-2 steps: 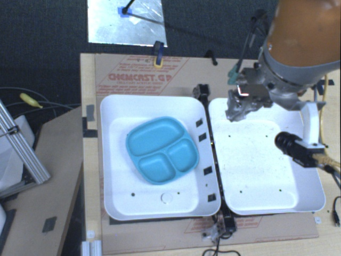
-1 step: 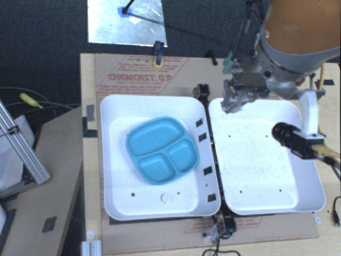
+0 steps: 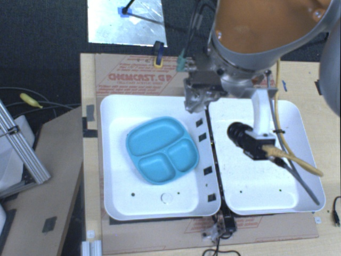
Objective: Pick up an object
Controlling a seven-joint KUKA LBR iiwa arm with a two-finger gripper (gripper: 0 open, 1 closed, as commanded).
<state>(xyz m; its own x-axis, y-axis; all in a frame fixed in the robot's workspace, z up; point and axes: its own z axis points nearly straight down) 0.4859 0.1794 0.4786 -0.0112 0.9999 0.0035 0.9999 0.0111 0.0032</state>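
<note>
I find the blue divided plate lying flat in the left bin, unobstructed for a top grasp. The tool hangs over the bins' shared far edge; whether it is open I cannot tell.

The arm is cut off by the frame's top and right edges; its bulk hides the right bin's upper rim, and the gripper's fingers blur together
</note>
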